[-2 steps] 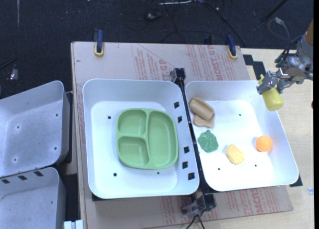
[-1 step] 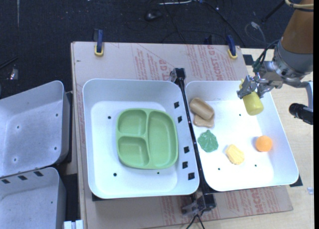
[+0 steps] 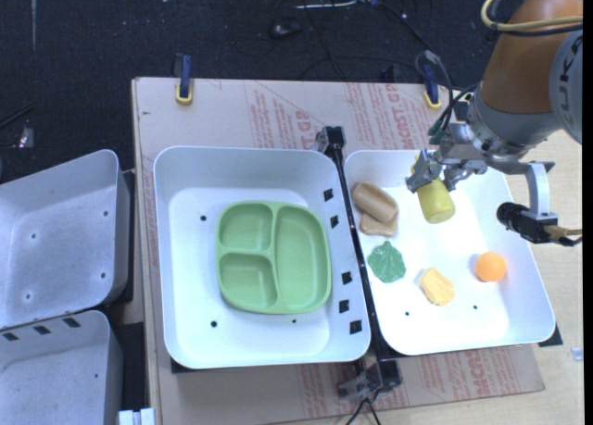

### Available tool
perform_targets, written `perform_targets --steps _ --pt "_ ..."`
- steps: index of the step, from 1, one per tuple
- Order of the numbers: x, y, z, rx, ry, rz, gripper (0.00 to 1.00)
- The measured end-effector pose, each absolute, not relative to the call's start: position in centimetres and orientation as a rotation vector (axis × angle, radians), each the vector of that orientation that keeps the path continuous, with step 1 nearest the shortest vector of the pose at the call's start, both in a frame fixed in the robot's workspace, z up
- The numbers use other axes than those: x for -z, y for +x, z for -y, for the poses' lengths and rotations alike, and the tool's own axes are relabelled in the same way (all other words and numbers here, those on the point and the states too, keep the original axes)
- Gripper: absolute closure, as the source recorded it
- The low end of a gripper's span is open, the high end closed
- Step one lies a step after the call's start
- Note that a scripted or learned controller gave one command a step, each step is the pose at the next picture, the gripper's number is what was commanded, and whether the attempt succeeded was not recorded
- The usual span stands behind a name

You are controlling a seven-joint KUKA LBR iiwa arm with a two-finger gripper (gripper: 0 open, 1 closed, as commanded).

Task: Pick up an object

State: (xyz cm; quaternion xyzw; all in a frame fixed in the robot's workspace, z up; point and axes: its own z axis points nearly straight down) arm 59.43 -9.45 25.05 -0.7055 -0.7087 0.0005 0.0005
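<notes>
Clenched on the yellow cylinder (image 3: 435,203), the jaws, with its upper end caught between them and the rest hanging tilted just beneath. Poised over the far part of the right bin (image 3: 519,321), at the end of the grey and orange arm (image 3: 530,62) reaching in from the right.

Just left of the jaws and slightly nearer the camera: a tan, bread-like piece (image 3: 375,208), lying on the bin floor close to the divider between the bins. Nearer the camera from the jaws, apart from the cylinder: a green leafy item (image 3: 386,262), just beside the tan piece. Further toward the camera still: a pale yellow chunk (image 3: 436,286), near the green item but not touching it. To the right of that chunk and well clear of the jaws: an orange ball (image 3: 490,267).

Well to the left of the jaws, across the divider: the left bin (image 3: 176,229), holding a green divided plate (image 3: 274,257) lying flat near its middle.

Under both bins: a brown cardboard-covered surface (image 3: 250,113). Beyond the jaws, at its far edge: a blue and yellow clamp (image 3: 430,81); far off to the left along the same edge, another clamp (image 3: 184,81).
</notes>
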Motion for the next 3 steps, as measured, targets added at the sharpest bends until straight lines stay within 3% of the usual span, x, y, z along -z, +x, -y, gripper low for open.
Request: perform_targets --steps 3 --pt "-23.3 57.7 -6.9 -0.002 -2.215 2.226 1.0"
